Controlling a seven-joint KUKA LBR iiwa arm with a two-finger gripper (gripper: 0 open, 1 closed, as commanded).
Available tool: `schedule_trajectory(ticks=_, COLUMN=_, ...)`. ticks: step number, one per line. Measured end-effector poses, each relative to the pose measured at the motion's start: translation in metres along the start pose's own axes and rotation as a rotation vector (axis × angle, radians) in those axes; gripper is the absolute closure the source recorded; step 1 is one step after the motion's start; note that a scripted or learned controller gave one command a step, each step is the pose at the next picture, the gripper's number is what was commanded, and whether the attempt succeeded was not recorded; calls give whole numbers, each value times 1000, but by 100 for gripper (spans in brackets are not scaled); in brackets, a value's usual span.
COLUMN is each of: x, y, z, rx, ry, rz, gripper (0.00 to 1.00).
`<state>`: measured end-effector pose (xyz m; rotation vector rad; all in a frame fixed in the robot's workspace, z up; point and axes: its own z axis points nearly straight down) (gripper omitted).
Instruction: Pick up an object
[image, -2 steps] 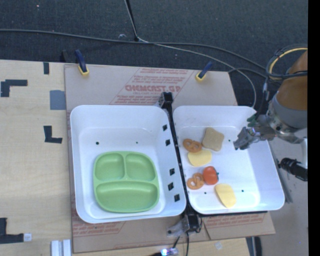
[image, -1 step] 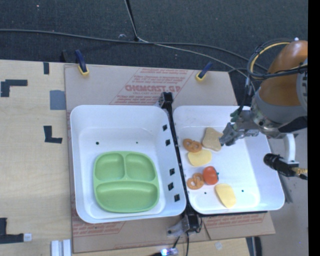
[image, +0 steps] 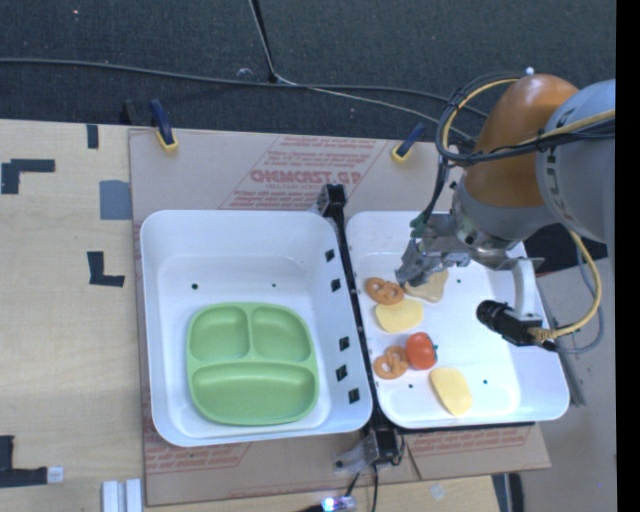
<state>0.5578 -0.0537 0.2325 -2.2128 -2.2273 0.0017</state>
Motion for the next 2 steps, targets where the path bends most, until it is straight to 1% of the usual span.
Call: schedule_trajectory(ticks=2, x=108, y=33, z=-13, rx=-2, ry=0, rz=-1, gripper=100)
